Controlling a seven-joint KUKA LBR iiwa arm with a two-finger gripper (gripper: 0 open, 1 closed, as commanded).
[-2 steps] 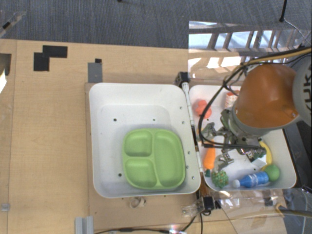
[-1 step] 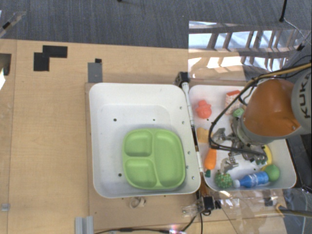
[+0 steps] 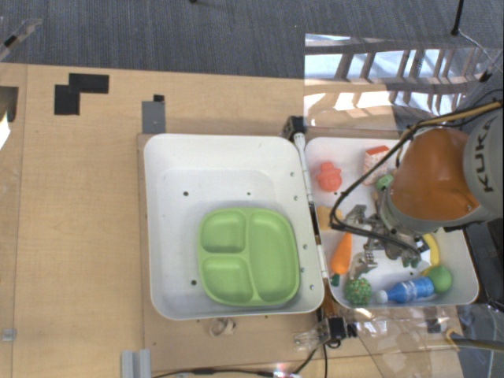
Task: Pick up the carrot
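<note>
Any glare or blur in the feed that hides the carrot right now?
Camera view: the carrot reads sharp and evenly lit in the right bin; bright reflections streak the clear panel behind that bin, off the carrot; the gripper looks dark and cluttered, its detail hard to read.

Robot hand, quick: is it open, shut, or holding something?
Hand: cannot be told whether open or shut. It hangs in the right white bin, beside the orange carrot; nothing shows between it.

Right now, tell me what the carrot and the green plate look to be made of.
Carrot: likely toy plastic; uniform orange, smooth, faint sheen. Green plate: probably moulded plastic; even matte lime colour, rounded compartment ridges. Neither is certain from this view.
</note>
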